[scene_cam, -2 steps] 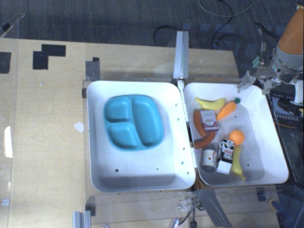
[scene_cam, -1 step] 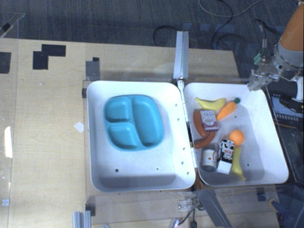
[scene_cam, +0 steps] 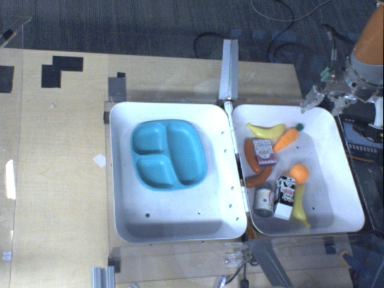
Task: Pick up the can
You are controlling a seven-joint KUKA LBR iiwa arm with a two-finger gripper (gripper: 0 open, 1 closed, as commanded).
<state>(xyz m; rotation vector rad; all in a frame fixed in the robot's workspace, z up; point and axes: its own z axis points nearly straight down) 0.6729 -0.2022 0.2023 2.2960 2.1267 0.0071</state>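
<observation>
Starting nearest the camera, we find the can lying in the right bin near its front rim, touching a sausage and a small carton. We judge the approach not yet begun: the gripper hovers over the far rim, fingers spread wide and empty (descent from above offers most room).

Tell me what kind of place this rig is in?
Most likely a robotics lab test bench, not a kitchen. Two white bins sit clamped side by side on a wooden bench, the right one holds toy food and a small can, and loose cables trail over carpet.
</observation>
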